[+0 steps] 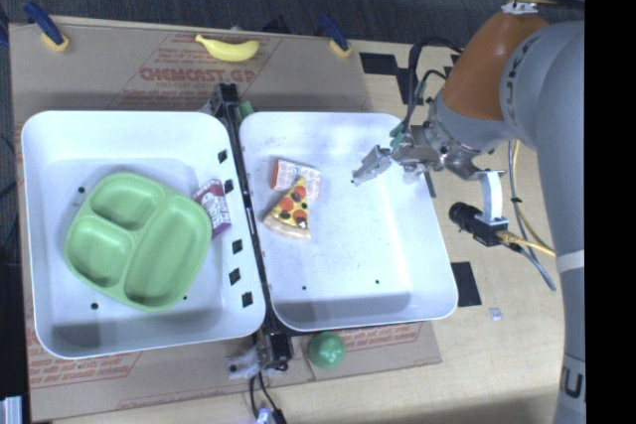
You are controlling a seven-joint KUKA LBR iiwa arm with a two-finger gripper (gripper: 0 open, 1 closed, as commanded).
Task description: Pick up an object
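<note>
A toy pizza slice [291, 212] lies in the left part of the right bin [397, 273], with a small white and orange packet [296, 176] touching its far end. My gripper [364, 167] hovers over the right bin's far middle, right of the packet and apart from it. It is open and nothing sits between its fingers. In the left bin [60, 144] a green divided plate [139, 238] lies flat, and a dark red wrapper [214, 205] rests by the bin's right wall.
A yellow banana [229, 46] lies on the cardboard behind the bins. A green ball [325, 349] sits on the bench in front of the right bin. Blue clamps [46, 25] hold the cardboard's far corners. The arm [497, 84] with its cables stands right of the right bin.
</note>
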